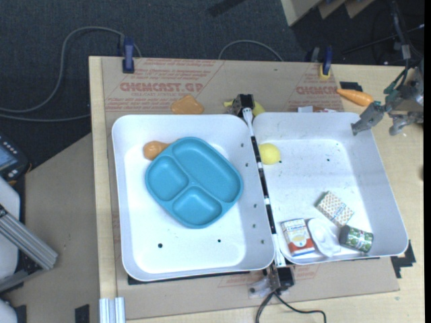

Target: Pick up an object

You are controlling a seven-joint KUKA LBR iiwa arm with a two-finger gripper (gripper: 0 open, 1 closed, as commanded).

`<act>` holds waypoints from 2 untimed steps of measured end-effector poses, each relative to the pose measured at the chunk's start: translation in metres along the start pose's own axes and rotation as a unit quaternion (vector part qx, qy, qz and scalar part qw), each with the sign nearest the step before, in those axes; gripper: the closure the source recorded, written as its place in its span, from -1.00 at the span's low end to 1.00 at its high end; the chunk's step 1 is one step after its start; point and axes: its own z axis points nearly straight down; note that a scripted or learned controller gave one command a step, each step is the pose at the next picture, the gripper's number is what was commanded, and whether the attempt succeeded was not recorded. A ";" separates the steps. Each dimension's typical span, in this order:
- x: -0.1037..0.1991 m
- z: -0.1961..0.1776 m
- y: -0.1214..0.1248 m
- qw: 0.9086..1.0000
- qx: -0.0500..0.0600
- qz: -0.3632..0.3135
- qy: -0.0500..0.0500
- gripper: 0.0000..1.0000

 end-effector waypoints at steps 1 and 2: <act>-0.004 0.115 -0.108 1.000 0.008 0.003 0.004 -1.00; 0.010 0.128 0.041 1.000 -0.006 -0.004 -0.001 -1.00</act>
